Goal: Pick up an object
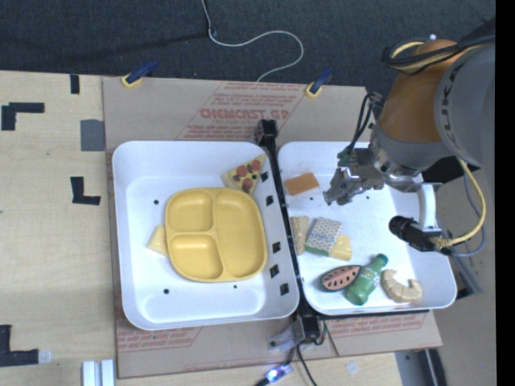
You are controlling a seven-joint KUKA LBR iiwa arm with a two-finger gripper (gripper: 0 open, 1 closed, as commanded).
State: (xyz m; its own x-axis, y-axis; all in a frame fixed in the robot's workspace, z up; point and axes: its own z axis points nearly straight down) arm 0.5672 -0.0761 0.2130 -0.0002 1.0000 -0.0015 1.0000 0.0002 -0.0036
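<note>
The gripper (pixel 344 190) is being held over the far part of the right bin (pixel 434 292); whether it is clenched cannot be told. Bare white floor is being left around it, toward the right rim. An orange block (pixel 302 184) is lying just left of it, beside the divider. A green bottle (pixel 366 280) and watermelon slice (pixel 340 277) are crowding the near edge. Printed cardboard lettering (pixel 241 112) is too blurred to be read
</note>
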